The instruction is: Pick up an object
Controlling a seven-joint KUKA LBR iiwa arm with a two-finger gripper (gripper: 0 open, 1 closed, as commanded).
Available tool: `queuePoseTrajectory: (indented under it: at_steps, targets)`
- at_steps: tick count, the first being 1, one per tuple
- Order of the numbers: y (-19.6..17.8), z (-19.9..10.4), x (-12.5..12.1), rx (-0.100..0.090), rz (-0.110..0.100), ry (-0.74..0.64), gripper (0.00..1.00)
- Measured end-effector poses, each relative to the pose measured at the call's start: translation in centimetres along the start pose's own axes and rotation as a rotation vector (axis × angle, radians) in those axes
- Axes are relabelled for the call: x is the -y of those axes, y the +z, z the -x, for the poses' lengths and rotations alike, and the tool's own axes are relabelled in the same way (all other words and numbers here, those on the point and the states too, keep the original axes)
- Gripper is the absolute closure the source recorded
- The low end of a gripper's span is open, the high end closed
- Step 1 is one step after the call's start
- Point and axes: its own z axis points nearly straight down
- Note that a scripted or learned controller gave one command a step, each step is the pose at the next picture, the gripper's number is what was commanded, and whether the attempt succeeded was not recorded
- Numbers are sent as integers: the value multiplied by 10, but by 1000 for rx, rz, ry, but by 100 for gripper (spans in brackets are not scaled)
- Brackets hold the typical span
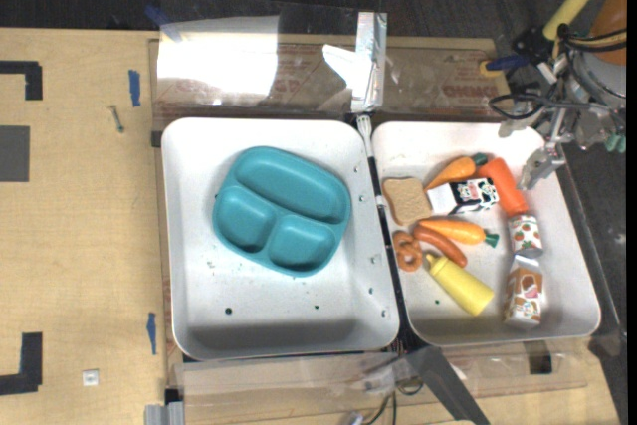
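Near edge of the right bin [582,318]: a yellow bottle [462,283] and small printed cartons [525,296], packed close. Mid-bin, two carrots [453,231], a bread slice [404,199] and a black-and-white carton [468,195] touch or overlap (a likely cause of a glancing or double pick). Far corner, at two o'clock: the end effector [542,164]; whether spread or pressed together cannot be told. The clutter lies toward its eight o'clock. The left bin [189,244] holds a teal tray [283,208].

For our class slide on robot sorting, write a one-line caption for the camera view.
Teal divided tray in the left bin; toy foods including a yellow bottle crowd the right bin.
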Motion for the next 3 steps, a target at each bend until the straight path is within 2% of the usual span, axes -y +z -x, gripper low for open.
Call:
queuePoseTrajectory:
  at_steps: [1,2,3]
  targets:
    - [97,-38,2,31,-6,116,0]
    - [108,-56,25,50,-1,256,0]
    - [123,-39,17,14,7,342,0]
